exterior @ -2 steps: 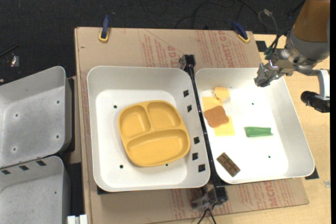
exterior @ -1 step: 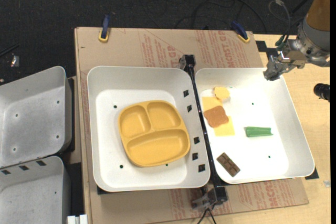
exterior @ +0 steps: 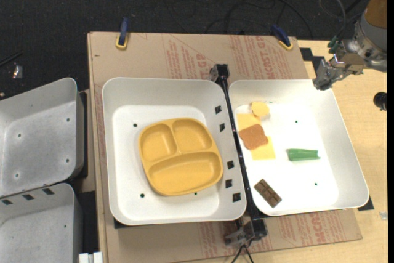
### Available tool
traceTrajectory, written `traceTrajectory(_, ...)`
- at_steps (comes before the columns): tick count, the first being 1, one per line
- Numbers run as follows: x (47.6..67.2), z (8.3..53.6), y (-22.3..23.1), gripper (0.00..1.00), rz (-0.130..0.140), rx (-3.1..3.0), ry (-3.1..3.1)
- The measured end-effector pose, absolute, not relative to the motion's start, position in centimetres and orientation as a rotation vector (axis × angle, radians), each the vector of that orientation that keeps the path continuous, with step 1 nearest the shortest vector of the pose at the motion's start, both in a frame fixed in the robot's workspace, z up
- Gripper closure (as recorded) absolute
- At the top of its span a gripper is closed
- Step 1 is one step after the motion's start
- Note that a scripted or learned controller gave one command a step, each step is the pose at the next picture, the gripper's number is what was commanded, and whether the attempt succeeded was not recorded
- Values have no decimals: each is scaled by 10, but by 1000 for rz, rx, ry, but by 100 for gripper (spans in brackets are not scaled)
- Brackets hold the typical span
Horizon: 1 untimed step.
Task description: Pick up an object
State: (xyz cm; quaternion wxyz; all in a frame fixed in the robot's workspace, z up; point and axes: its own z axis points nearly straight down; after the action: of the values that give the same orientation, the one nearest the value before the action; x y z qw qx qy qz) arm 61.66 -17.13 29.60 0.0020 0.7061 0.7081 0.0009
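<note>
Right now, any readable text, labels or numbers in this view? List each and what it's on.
Red print on the brown cardboard sheet under the two white bins: it runs upside down and partly hidden, and is too blurred to quote for sure.
More red print on the cardboard's front edge: too small and blurred to read.
Yellow divided tray, food pieces, bins, gripper: no text on them.

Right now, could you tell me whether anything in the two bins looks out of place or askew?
Nothing looks spilled or damaged. The yellow three-compartment plastic tray sits slightly rotated in the left white bin. In the right white bin, the brown toast-like slice lies overlapping the flat yellow squares, a small untidy stack.
</note>
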Motion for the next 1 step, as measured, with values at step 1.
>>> traceTrajectory(1,630,290,-125,100,3,2213,2228)
